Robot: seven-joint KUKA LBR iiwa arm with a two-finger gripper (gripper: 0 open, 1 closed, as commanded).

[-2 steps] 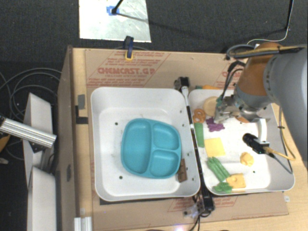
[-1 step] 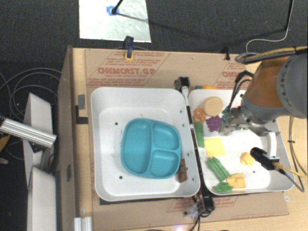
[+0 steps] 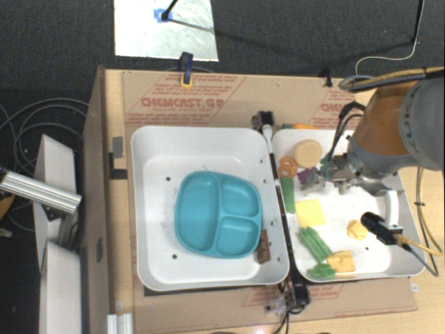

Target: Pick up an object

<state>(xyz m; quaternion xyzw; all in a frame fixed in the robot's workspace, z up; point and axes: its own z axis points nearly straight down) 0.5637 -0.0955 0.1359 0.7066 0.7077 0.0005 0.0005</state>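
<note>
- From the camera view above the bench, my pincer point(image 3: 321, 175) was low in the right bin point(image 3: 400, 264), near its far-left part, with my grey-and-orange arm reaching in from the right.
- Whether my pincer was apart or together I could not tell; the wrist body and cables hid its tips, and I saw nothing clearly held.
- A small purple piece point(image 3: 306, 175) lay just beside my pincer on its left, seemingly touching or nearly so; I judged it the likeliest thing to take.
- A tan round object point(image 3: 306, 152) sat just beyond that, toward the far wall, and an orange ring-like piece point(image 3: 287, 165) lay further left by the bin's wall.
- Nearer the camera lay a yellow square point(image 3: 310, 212), then a green long object point(image 3: 317, 245) whose long axis ran slantwise from far-left to near-right, well apart from my pincer.
- A small yellow lump point(image 3: 357, 229) rested to the right of the square.
- The left bin point(image 3: 149, 152) held a blue divided plate point(image 3: 218, 214), well apart from me.
- I judged that the coming move turned on a short shift leftward to the purple piece.
</note>
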